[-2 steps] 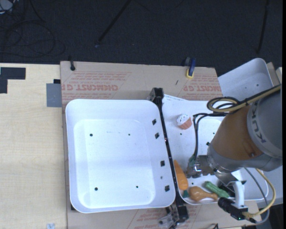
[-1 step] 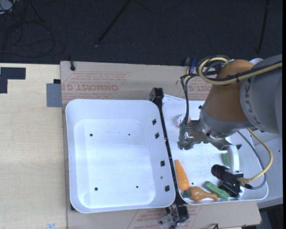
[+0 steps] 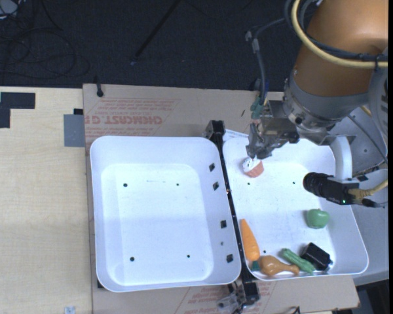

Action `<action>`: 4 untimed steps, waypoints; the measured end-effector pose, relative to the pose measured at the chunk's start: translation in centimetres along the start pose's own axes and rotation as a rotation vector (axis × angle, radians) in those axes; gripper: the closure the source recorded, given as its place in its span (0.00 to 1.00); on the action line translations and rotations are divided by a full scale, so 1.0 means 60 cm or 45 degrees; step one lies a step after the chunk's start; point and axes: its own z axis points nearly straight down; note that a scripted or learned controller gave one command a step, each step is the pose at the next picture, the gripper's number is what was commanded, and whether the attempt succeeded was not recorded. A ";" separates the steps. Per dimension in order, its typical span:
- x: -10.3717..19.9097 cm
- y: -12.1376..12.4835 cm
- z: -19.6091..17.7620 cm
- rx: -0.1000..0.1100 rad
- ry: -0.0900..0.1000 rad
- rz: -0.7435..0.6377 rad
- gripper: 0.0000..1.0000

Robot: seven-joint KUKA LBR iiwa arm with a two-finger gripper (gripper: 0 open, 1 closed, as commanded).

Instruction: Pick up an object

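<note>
Smooth tapered carrot (image 3: 249,239) (glossy plastic)

Open floor mid right bin (image 3: 354,241); carrot (image 3: 249,239), green ball (image 3: 318,218), black block (image 3: 316,255) crowding its near end.

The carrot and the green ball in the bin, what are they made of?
The carrot looks like smooth moulded plastic: an even orange with a slight sheen, so likely a toy. The green ball also looks like plastic or rubber, one flat colour with a soft highlight. Too small to say for sure.
</note>
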 end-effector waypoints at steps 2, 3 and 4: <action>0.173 -0.094 0.071 0.026 -0.007 0.007 0.00; 0.248 -0.097 -0.002 0.021 -0.005 0.006 0.00; 0.279 -0.095 -0.106 0.016 -0.003 0.007 0.00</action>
